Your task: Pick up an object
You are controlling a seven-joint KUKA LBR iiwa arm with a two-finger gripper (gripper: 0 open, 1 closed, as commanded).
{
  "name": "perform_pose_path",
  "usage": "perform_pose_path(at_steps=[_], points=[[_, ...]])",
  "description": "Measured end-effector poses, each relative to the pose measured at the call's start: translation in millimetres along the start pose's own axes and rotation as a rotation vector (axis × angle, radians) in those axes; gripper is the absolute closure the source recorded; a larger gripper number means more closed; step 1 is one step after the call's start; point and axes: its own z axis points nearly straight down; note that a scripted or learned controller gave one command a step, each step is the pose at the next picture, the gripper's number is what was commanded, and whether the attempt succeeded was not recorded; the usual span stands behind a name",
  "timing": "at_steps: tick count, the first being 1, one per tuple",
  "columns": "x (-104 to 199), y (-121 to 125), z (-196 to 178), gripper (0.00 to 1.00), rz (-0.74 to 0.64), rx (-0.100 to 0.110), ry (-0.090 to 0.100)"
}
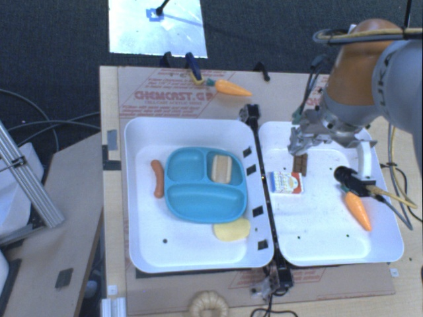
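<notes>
**Brown bar gripped over right bin**

Grey-armed, the hand (301,149) is seen above the right bin (330,243), its fingers closed on a small brown bar (300,164) that is held upright just above a red-and-white carton (286,182). A carrot (357,210) is seen near the bin's right wall. A blue divided plate (201,190) is seen in the left bin (149,243).

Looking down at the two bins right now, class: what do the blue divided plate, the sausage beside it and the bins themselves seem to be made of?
Blue divided plate: probably moulded plastic, going by its even colour and soft sheen.
Sausage: likely toy plastic or rubber, being uniformly orange-brown and smooth.
Bins: seemingly thin white plastic with rounded, glossy rims.
</notes>
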Motion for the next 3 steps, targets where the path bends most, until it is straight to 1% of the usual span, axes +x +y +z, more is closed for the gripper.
perform_pose_path(at_steps=[1, 2, 3], points=[[-11, 8, -12, 1.0, 0.005, -0.001, 0.0], [0, 11, 6, 1.0, 0.001, 0.001, 0.0], [-3, 14, -13, 1.0, 0.0, -0.002, 0.0]])
